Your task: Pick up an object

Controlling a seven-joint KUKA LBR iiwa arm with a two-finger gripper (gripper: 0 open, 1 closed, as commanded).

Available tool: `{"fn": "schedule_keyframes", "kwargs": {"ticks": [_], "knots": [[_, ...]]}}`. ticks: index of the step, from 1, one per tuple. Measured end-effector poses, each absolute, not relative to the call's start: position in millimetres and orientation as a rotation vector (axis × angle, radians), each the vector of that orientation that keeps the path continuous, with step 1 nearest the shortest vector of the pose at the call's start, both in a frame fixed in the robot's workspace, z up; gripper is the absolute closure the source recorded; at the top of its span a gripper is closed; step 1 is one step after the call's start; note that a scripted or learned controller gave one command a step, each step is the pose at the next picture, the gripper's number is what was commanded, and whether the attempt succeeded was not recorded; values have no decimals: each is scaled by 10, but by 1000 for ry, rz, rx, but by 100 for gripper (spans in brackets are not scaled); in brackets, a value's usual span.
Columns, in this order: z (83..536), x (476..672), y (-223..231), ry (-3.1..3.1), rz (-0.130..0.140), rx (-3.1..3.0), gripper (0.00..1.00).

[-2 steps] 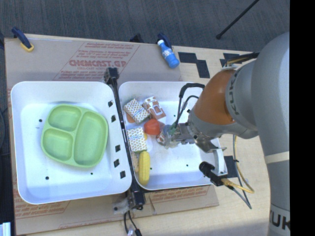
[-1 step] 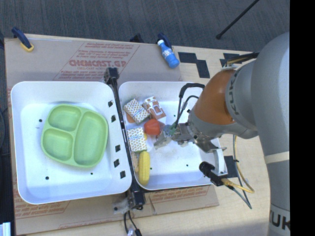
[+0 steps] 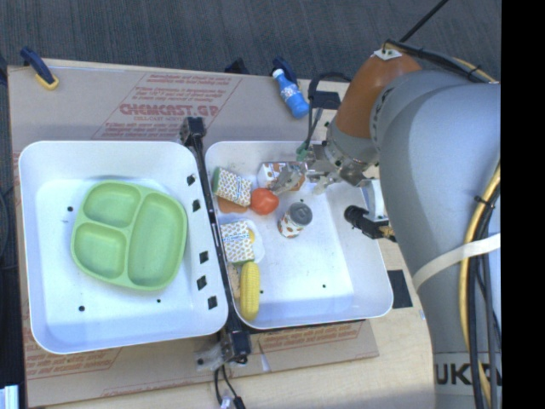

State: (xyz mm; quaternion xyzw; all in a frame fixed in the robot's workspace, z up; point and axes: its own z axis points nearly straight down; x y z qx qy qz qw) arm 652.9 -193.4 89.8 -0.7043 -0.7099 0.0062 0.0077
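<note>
Camera view. We look down on two white bins. The left bin (image 3: 38, 228) holds a green divided plate (image 3: 129, 237); the right bin (image 3: 358, 288) holds the loose things and the arm (image 3: 426, 143), which comes in from the right edge with its orange band above the wrist.

The gripper (image 3: 294, 175) sits low at the far end of the right bin. A small packet with a shiny wrapper (image 3: 274, 174) lies right at its tip, touching or nearly so. We cannot tell whether the claw is released or clenched, nor whether the packet is caught.

Relation that matters: the nearest candidates all lie toward the left and near side of the gripper. The red tomato-like piece (image 3: 264, 201) is just beside the tip, below and left. The small round jar (image 3: 295, 219) stands just below the tip, apart from it. Further left, against the dividing wall, lies a striped packet (image 3: 232, 187). Well apart toward the near edge: a yellow-and-white packet (image 3: 238, 241) and a corn cob (image 3: 249, 288), its long axis running far-to-near along the divider.

We judge the shiny packet the likeliest target, being closest.
</note>
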Motion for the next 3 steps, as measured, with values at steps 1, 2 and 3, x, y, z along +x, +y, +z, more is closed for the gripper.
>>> {"fn": "schedule_keyframes", "kwargs": {"ticks": [1,2,3], "knots": [[1003,6529,-1934,-2224,23,-2194,100],[2209,5394,-1484,-2227,-1,-2217,100],[2198,5387,-1481,-2225,2,-2215,0]]}}
